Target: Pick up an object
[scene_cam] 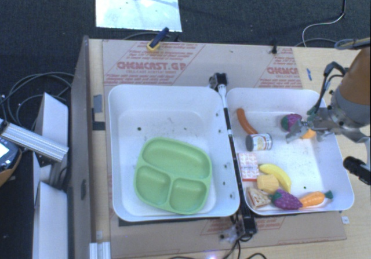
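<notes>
as the arm reaches in from the right, nothing is lifted yet

while the arm [355, 92] leans over the far right corner of the right bin [307, 162], its gripper [305, 127] hangs low just beside a purple fruit toy [291, 120], with something orange [309, 134] right under the fingers. cannot tell if the fingers are spread or pressed together, too small and blurred, and no item is clearly between them. my read: this is the approach or grasp step, with the purple toy or the orange bit as the likely target since they sit closest.

right bin holds all the pickable stuff. an orange sausage [246, 120] lies slanted near the divider, a small can [259, 142] on its side just below it. a red-and-white packet [248, 165] sits against the left wall. toward the near edge, crowded together: a banana [277, 174], a yellow block [267, 183], a sandwich triangle [258, 197], a bunch of grapes [285, 199] and a carrot [314, 197]. that near cluster is touching or almost so, harder to pick singly; the items by the gripper are more apart.

left bin [168, 110] holds a green divided plate [173, 175], all three of its compartments bare, sitting toward the near side, well apart from the gripper.
</notes>
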Controlling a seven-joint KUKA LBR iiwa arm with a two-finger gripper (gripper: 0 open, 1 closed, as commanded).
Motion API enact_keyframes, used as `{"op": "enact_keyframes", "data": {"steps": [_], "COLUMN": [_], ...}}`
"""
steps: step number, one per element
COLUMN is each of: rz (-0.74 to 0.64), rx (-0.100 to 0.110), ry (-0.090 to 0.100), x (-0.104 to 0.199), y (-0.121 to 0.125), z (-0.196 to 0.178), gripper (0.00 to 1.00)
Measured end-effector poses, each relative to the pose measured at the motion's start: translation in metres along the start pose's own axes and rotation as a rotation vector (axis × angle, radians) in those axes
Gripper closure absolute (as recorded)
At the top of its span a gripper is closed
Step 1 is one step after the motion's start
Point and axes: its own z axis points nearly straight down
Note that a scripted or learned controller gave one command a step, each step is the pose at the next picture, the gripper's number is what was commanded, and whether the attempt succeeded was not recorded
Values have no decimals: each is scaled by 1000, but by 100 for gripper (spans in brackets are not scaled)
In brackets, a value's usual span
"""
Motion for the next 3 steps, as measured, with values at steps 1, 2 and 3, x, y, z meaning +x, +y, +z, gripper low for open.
{"op": "enact_keyframes", "data": {"steps": [1, 2, 3], "rz": [2, 1, 2], "rx": [-11, -4, 1], "ry": [-4, -2, 0], "x": [58, 80, 75], "y": [-31, 17, -55], "z": [101, 104, 105], "gripper": [0, 0, 0]}}
